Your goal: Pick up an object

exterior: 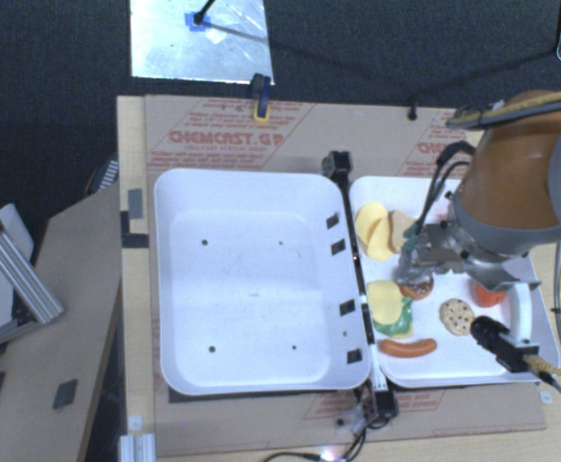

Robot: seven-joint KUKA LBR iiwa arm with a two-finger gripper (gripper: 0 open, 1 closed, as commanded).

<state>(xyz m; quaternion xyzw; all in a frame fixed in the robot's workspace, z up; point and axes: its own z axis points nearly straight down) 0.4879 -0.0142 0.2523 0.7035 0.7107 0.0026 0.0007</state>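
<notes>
My gripper (416, 266) hangs low over the middle of the right bin (542, 327), reaching in from the right. Directly under it lies a small round brown and red piece (416, 286), partly hidden by the gripper. Just left of the gripper are a yellow wedge (371, 229) and a tan slice (401, 224). In front of it sit a yellow and green piece (388, 308), an orange sausage (407, 347) and a speckled cookie (456, 316). A red piece (491, 295) peeks out from under the wrist.
The left bin (251, 277) stands beside the right one, with a row of black clips (342, 248) along their shared rim. A clamp (260, 99) and a shiny metal sheet (201, 25) lie beyond the bins at the back.
</notes>
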